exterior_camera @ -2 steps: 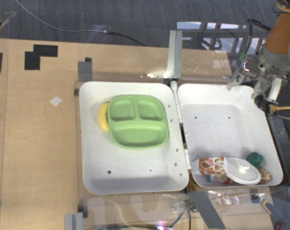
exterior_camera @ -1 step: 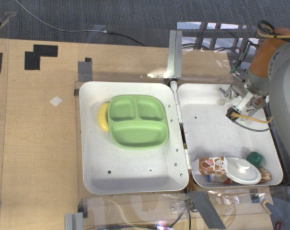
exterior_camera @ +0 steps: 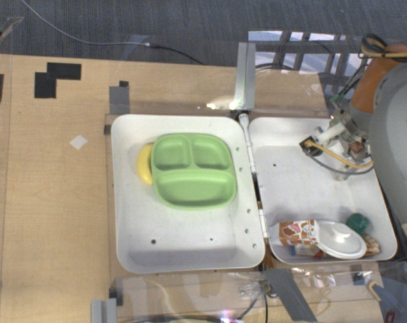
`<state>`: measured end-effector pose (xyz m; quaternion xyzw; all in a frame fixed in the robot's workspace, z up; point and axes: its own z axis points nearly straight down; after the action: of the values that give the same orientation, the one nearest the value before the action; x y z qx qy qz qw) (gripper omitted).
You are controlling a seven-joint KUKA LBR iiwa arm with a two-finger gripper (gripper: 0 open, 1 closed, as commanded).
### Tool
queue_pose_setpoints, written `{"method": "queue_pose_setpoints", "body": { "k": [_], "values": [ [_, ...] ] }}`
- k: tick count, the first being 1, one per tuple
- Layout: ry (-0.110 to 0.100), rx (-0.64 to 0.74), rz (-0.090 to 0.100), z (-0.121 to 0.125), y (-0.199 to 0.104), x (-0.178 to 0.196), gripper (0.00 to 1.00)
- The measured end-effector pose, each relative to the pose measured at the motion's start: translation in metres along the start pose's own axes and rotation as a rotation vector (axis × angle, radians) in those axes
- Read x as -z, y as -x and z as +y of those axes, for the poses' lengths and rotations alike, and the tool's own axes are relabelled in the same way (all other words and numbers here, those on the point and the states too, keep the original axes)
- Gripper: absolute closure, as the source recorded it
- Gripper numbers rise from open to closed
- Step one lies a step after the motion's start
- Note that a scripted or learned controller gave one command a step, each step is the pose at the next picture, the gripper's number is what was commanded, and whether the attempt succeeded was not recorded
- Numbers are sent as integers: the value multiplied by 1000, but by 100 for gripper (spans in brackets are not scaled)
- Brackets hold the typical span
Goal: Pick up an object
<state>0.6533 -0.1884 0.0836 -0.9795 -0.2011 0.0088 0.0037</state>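
The gripper [exterior_camera: 327, 138] hangs over the far part of the right bin [exterior_camera: 311, 200], close to that bin's far right corner, under the grey arm [exterior_camera: 395, 133] with its orange band. It is a small, cluttered shape from this slant, wrapped in cables, and whether it is spread or closed I cannot tell; nothing can be made out in its grasp.

Taking the right bin as the landmark: its floor under and just in front of the gripper is bare white. Everything it holds sits along its near wall. A white bowl [exterior_camera: 342, 241] lies near the middle of that wall, a printed snack packet [exterior_camera: 299, 237] lies just to the left of the bowl and seems to touch it, and a small dark green object [exterior_camera: 357, 222] sits just behind the bowl toward the right wall. Something brownish peeks out at the bowl's right edge, too hidden to name.

To the left of the right bin, across the shared divider, the left bin [exterior_camera: 183, 247] carries a green divided plate [exterior_camera: 192, 169] in its far half, with a yellow object [exterior_camera: 144, 165], perhaps a banana, tucked partly under the plate's left edge.

The step in hand looks like the approach: the gripper is well apart from every candidate, so no grasp has begun. The nearest things are those at the near wall. The next move calls for travelling toward that wall, choosing one item, and descending squarely over it; the green object stands freest, while the packet and bowl crowd each other and the wall.
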Motion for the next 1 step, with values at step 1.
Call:
{"method": "queue_pose_setpoints", "body": {
  "k": [1],
  "values": [
    [9, -195, 19, 6, 26, 19, 0]
  ]
}}
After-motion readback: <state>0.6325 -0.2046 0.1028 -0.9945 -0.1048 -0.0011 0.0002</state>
